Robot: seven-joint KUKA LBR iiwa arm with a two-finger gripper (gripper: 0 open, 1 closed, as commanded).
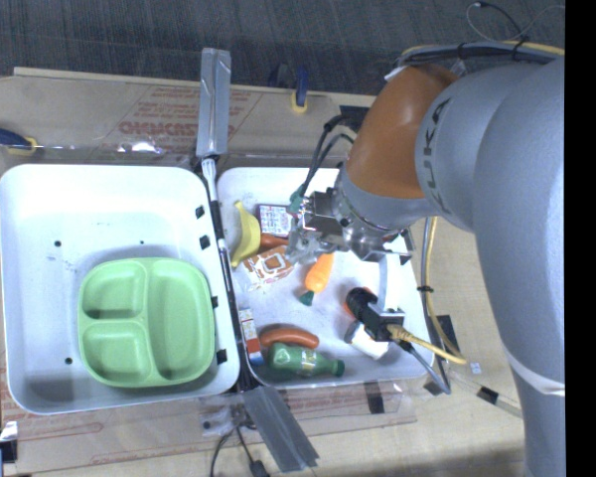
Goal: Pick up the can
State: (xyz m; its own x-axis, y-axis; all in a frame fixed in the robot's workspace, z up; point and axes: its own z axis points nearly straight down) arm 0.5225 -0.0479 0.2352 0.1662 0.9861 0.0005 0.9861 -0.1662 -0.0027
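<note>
My gripper (304, 229) hangs low in the right bin (323, 318), just beside what I take for the can (271, 217) near the banana (246, 232), prob. to grasp it; whether wide or closed, cannot tell.

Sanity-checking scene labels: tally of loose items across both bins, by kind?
Plates: 1, green plate
Bottles: 1, green bottle
Food items: 3, banana, carrot, sausage
Cans: 1, can
Packets: 1, snack packet
Total: 7
</note>
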